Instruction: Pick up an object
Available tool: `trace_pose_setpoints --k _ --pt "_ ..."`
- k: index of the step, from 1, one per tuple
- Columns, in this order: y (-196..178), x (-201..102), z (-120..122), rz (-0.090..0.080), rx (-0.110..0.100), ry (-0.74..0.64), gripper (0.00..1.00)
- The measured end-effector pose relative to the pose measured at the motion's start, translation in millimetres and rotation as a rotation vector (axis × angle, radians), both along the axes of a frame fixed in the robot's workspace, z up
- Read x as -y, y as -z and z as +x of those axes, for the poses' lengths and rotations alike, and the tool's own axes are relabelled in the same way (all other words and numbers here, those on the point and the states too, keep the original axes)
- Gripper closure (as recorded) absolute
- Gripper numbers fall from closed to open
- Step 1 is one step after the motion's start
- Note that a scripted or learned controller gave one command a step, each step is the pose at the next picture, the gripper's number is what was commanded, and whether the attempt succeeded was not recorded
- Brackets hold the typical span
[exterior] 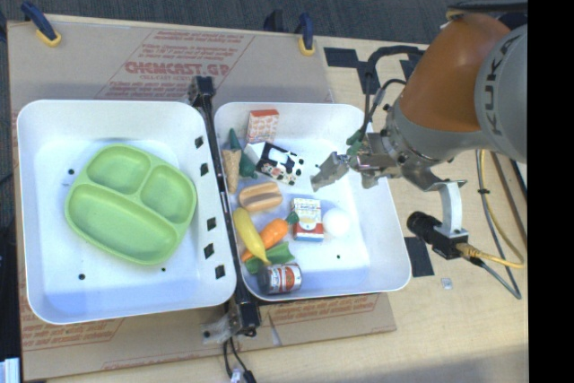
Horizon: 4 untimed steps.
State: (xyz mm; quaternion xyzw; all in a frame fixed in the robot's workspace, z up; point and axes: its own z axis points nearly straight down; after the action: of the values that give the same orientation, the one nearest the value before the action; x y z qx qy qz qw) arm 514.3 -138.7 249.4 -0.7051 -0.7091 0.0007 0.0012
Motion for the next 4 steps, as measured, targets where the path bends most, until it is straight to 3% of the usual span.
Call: trace_pose_setpoints --k 1,2,3,4 --pt "0.0 0.0 0.0 0.000 0.000 0.000 0.00" --pt "15.3 59.2 -38.1 -0.002 0.000 0.000 0.00" --pt "151.8 61.8 35.0 -0.003 0.008 0.000 0.00" --pt "141.2 59.8 36.2 0.000 0.007 -0.006 1.00"
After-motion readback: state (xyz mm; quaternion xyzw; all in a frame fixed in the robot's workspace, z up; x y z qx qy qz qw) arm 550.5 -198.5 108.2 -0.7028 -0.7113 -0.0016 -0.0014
